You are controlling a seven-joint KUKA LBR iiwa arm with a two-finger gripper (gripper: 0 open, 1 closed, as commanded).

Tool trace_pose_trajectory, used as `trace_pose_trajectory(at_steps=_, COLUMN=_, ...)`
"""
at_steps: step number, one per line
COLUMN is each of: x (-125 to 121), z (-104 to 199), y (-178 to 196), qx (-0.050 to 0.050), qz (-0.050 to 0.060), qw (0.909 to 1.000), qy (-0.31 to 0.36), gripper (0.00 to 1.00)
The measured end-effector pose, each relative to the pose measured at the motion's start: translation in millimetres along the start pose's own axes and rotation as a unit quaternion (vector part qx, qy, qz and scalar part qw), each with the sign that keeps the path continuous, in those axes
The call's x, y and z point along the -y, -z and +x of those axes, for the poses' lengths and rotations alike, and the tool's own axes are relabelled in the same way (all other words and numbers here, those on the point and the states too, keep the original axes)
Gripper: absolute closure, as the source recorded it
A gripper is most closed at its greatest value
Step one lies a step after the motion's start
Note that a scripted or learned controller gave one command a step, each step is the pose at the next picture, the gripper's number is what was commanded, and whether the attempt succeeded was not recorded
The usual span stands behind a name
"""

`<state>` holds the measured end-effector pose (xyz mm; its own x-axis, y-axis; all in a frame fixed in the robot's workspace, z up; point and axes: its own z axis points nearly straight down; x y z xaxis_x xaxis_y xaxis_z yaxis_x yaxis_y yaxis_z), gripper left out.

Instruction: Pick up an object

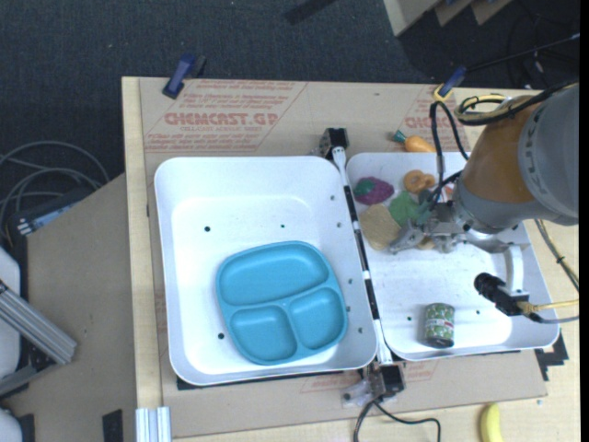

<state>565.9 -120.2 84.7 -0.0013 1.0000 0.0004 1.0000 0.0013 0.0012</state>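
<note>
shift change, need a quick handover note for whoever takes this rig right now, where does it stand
Gripper: low in the right white bin, at the pile in its far left corner; whether it grips anything cannot be made out.
Right bin: purple ruffled toy, tan round piece, green piece, orange piece, small green-labelled can near the front.
Left white bin: blue three-compartment plastic tray.
Done: arm reached the pile.
Left: confirm a grasp, lift an object.

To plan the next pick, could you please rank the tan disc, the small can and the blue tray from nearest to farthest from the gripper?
From the gripper:
1. Tan disc, right bin, just beside it.
2. Small can, right bin's near edge.
3. Blue tray, left bin.
</note>
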Motion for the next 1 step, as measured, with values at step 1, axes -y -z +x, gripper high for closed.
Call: trace_pose_trajectory(at_steps=1, x=-65.8, z=7.5, y=0.1, qx=0.000, qz=0.000, qw=1.0000, qy=0.000, gripper=0.00)
